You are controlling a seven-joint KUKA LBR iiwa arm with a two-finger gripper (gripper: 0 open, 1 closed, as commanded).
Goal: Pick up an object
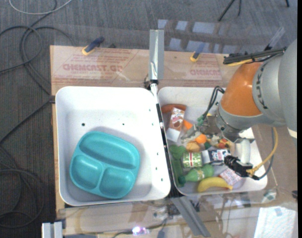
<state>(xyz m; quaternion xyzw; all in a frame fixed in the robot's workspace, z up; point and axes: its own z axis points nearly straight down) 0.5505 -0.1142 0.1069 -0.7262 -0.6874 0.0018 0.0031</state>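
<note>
While the arm (270,90) leans in from the right, its orange band (241,95) hangs over the far right part of the right bin (259,185), and the gripper (214,133) sits low above the clutter near that bin's middle. The wrist hides the tips, so I cannot tell whether the gripper is spread or pressed together, and nothing can be seen caught in it.

All the loose objects lie in the right bin. A yellow banana (214,184) rests along the near wall, with a pink packet (230,177) just beside it on the right. Farther in, a green and red can (192,159) lies on its side, and a dark packet (216,156) touches its right end. A green pouch (201,173) lies between the can and the banana. A small orange piece (201,139) sits just left of the gripper, and a brown packet (175,117) lies at the far left corner.

Left of this, the left bin (104,99) holds a teal divided plate (105,164) toward its near left side. Both bins stand side by side on the tabletop (106,68), and dark cables (15,73) trail over the floor to the left.
</note>
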